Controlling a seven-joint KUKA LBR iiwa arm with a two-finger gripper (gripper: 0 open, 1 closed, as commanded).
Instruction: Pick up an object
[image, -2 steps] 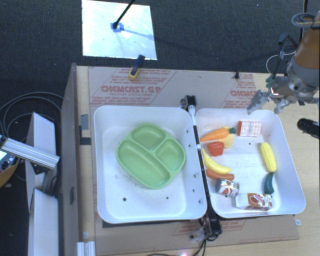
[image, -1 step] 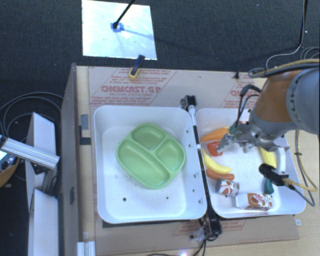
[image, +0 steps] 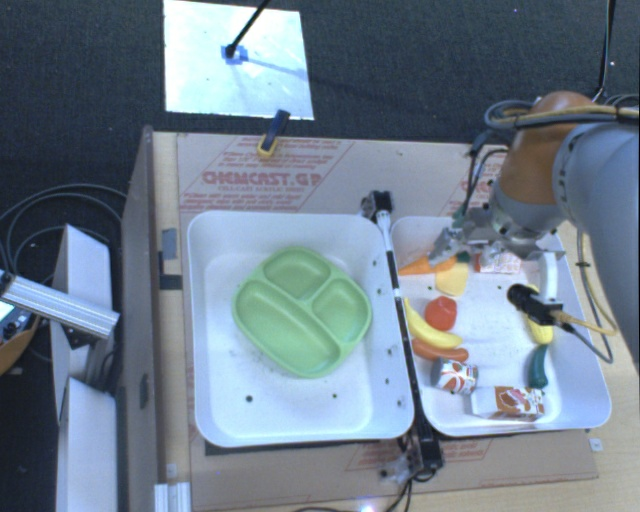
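With the end effector (image: 447, 243) seen low over the right bin (image: 590, 400), its opening not discernible, the carrot (image: 418, 266) and yellow piece (image: 452, 279) just beneath should be approached squarely and gripped singly.

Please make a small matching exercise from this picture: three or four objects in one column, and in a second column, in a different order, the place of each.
Objects:
1. green divided plastic plate
2. yellow toy banana
3. brown and white small carton
4. grey two-finger gripper

Places:
A. front of the right bin
B. back of the right bin, over the toy food
C. middle of the left bin
D. right bin, near the divider

Pairs: 1-C, 2-D, 3-A, 4-B
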